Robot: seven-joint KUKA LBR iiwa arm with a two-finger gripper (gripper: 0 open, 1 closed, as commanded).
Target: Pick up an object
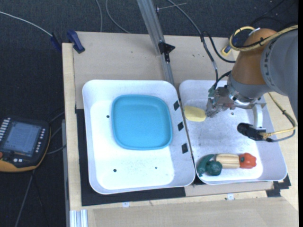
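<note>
Camera view, looking down at a slant, has the gripper [211,109] low in the right bin [265,171], its tips just beside the pale yellow object [194,113], which lies immediately to the fingers' left against the bin's near wall. Whether the fingers are apart or together cannot be told; the wrist hides them (and the tips are small and dark against the bin floor). Nothing is visibly between them, so I would not call the yellow piece held.

Well away from the fingers, toward the camera, a green object [209,167], a tan cylinder [228,161] and a red piece [247,160] sit in a row. Across the wall beyond the yellow piece, the left bin [94,169] carries a blue tray [142,122].

This looks like the approach-to-grasp step. The next move calls for centring the fingers over the yellow piece, which may slide against the wall, before closing and lifting.
</note>
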